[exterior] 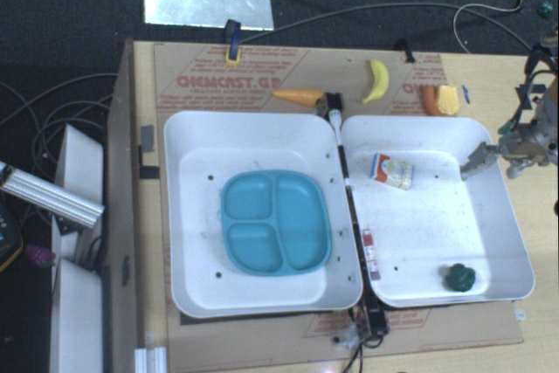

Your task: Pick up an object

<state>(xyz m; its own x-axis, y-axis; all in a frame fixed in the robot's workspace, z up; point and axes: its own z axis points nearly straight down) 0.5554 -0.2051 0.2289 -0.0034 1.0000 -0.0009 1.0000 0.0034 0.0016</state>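
The right bin [489, 223] holds a small white carton with red and blue print [392, 170] near its back left. A dark green lump [459, 277] lies near its front right corner. My gripper [491, 167] hangs over the right bin's back right edge, open, with nothing between its fingers. It is well to the right of the carton and behind the green lump. The left bin [192, 188] holds a blue divided plate [276, 221].
On the cardboard behind the bins lie a banana [377, 80], a carrot [299, 97] and an orange-and-yellow item [441, 100]. A thin red-and-white strip [369, 251] lies by the divider between the bins. Cables run over the floor at the back and left.
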